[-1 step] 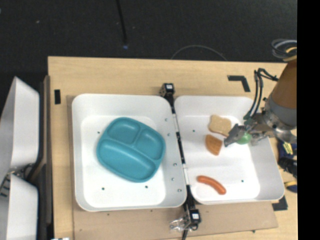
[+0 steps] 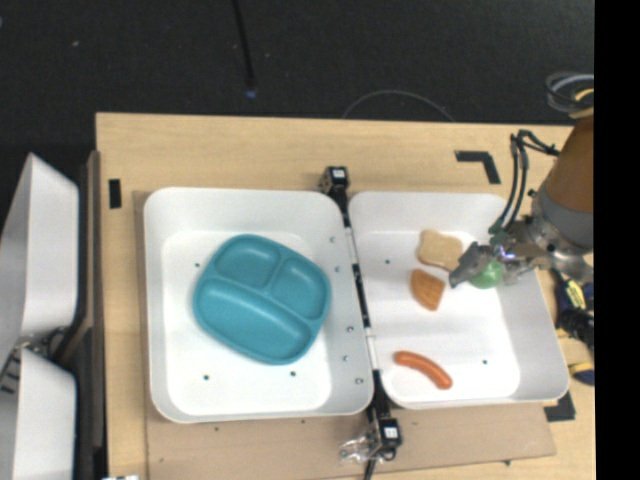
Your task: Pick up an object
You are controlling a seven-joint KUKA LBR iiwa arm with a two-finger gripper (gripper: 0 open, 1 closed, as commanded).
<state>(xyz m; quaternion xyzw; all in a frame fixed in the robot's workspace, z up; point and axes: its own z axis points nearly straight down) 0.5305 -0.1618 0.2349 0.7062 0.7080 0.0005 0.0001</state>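
In the right bin [image 2: 530, 368] lie a pale bread-like piece [image 2: 440, 248], a small orange chunk [image 2: 428, 289] and a red-orange sausage [image 2: 422, 369]. My gripper [image 2: 478, 268] reaches in from the right over the bin's upper right part, just right of the bread piece. A small green object [image 2: 488, 275] sits right at the gripper's tip, partly hidden by it. Whether it is gripped or only lies beside the tip cannot be made out.
The left bin [image 2: 180, 388] holds a teal divided plate [image 2: 262, 298]. A black divider strip with clamps [image 2: 355, 288] runs between the bins. Cables and the arm's orange band [image 2: 572, 173] crowd the bench's right edge. White boxes [image 2: 40, 298] stand off the bench at left.
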